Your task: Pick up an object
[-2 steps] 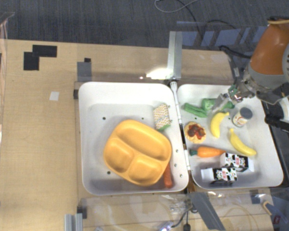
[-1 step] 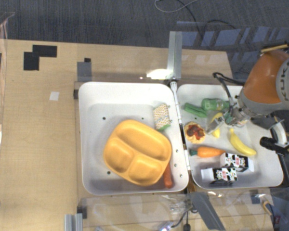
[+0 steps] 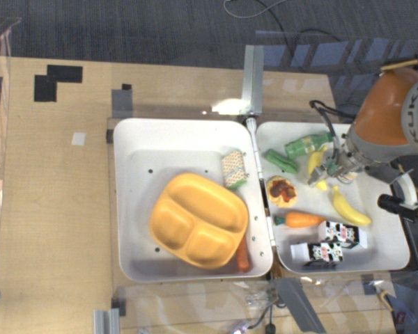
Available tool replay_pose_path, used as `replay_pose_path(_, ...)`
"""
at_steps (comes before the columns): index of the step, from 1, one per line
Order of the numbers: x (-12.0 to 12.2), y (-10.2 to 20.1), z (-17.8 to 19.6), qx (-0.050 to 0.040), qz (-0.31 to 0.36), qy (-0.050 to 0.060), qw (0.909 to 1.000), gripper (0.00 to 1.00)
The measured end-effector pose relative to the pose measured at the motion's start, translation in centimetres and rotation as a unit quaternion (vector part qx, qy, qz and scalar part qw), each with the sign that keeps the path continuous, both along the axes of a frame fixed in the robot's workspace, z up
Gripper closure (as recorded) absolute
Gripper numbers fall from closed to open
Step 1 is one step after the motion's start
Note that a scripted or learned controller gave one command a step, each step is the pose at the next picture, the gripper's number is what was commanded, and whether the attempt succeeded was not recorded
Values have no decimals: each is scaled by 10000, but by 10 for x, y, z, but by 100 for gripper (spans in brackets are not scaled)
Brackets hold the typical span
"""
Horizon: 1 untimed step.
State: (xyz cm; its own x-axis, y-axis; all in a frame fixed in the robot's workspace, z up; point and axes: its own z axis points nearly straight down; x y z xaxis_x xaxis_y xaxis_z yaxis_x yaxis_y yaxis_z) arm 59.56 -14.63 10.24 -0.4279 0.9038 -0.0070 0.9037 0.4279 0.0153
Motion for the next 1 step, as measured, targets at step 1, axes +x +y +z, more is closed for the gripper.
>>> replay_pose_path(1,11,39,101,-10,303,34,9995,100)
